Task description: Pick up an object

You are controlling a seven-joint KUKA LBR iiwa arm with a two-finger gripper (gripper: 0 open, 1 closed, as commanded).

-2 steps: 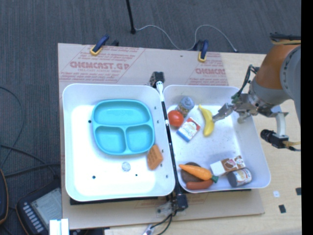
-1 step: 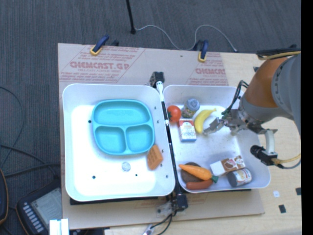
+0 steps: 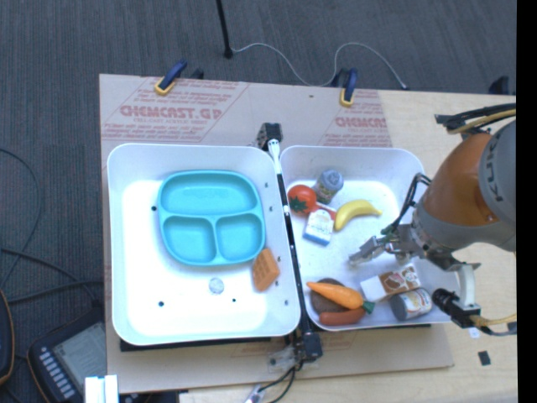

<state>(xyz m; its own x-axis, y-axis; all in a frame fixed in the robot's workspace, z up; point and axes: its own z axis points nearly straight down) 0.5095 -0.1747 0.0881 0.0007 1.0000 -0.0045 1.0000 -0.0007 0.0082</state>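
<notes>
Hovering over the right-hand shallow white bin (image 3: 403, 159), the grey two-finger gripper (image 3: 372, 250) sits low above a bare patch of the bin floor, its metal fingers (image 3: 362, 253) spread apart with nothing between them, so the pick is not yet made. Every candidate lies loose around it: a curved yellow plastic banana (image 3: 357, 212) just above the fingers, a small white and blue carton (image 3: 319, 226) to their left, a red toy tomato (image 3: 301, 198) and a grey round-lidded jar (image 3: 330, 182) further up, an orange toy carrot (image 3: 337, 294) and a dark brown sausage-shaped piece (image 3: 340, 316) near the front wall, and a brown-labelled packet (image 3: 400, 280) beside a grey can (image 3: 410, 304) under the wrist. What remains, by my judgement, is the whole grasp: settling on one item, closing on it and lifting. The left bin (image 3: 117, 225) holds a turquoise divided plastic plate (image 3: 210, 217) and an orange waffle-like slice (image 3: 266, 269).
</notes>
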